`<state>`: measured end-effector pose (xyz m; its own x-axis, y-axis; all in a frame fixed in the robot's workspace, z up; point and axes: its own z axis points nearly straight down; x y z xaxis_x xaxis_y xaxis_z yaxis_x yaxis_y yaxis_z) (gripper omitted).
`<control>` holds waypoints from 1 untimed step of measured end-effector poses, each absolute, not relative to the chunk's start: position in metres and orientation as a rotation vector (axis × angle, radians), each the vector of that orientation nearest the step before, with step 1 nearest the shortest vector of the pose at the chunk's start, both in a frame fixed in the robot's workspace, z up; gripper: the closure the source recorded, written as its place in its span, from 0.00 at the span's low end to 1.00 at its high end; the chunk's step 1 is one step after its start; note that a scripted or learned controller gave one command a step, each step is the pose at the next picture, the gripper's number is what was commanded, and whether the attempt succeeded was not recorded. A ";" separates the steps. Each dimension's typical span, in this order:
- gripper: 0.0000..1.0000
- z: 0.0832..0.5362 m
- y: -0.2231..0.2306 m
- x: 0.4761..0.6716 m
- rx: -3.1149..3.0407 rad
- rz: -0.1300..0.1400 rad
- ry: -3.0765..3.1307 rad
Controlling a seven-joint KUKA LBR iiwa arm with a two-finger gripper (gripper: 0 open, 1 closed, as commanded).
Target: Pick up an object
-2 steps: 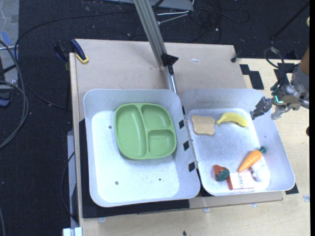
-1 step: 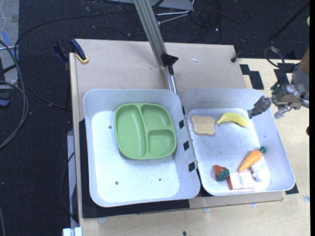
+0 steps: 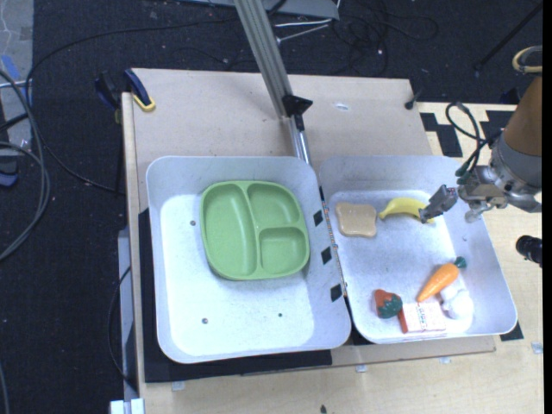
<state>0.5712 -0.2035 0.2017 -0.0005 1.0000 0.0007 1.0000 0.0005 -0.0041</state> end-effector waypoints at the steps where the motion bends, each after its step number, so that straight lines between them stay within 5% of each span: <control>1: 0.00 0.140 -0.195 0.569 -2.217 0.004 -2.219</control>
<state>0.5685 -0.1952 0.1402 -0.0006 1.0000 0.0016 1.0000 0.0006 -0.0054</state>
